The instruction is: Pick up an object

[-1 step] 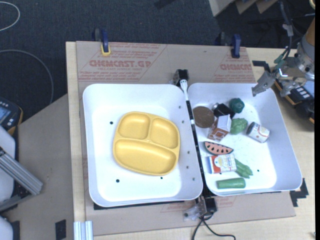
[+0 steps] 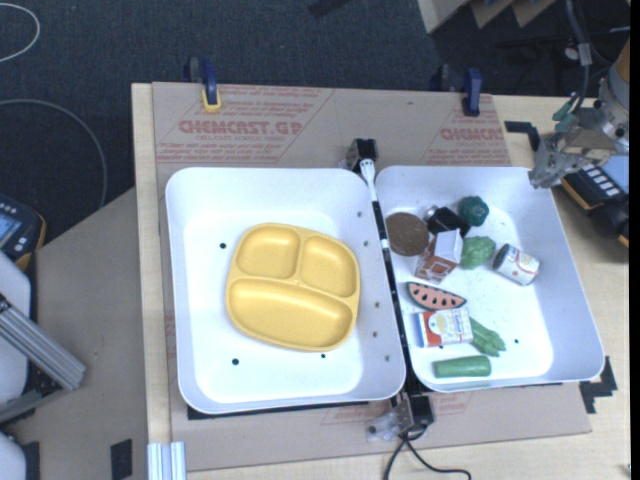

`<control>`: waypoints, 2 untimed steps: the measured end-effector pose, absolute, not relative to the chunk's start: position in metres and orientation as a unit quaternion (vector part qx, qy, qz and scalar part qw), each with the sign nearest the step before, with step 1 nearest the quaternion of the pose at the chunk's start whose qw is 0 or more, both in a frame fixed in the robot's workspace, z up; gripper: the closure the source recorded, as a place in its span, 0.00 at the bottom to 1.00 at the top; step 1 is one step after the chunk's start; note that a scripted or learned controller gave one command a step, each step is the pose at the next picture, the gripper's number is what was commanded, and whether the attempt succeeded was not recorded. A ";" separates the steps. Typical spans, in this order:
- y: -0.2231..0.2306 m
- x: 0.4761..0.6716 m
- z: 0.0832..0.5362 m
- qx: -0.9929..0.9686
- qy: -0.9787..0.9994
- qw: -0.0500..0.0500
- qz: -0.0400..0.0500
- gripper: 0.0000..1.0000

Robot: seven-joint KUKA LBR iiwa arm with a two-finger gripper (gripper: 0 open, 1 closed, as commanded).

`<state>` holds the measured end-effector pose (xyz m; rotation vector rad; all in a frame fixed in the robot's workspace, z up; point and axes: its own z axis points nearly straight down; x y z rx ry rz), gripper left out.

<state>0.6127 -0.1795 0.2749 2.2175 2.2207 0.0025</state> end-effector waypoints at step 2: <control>-0.055 0.556 0.264 0.704 0.711 0.001 0.002 1.00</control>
